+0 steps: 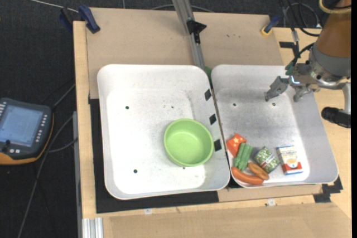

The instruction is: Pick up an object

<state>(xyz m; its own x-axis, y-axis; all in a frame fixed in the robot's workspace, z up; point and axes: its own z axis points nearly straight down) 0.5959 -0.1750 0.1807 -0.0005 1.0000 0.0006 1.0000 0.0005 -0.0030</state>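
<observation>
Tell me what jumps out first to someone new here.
The lime green bowl in the left bin draws the eye first, sitting near that bin's front right corner. Next is the cluster of small colourful items bunched at the front of the right bin, with the end effector hovering further back, fingers spread.

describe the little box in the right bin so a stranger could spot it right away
Look at the right bin, down in its near corner. The box is the rightmost of the small items there, beside the green can. It alone is flat-sided, white with blue and orange print.
</observation>
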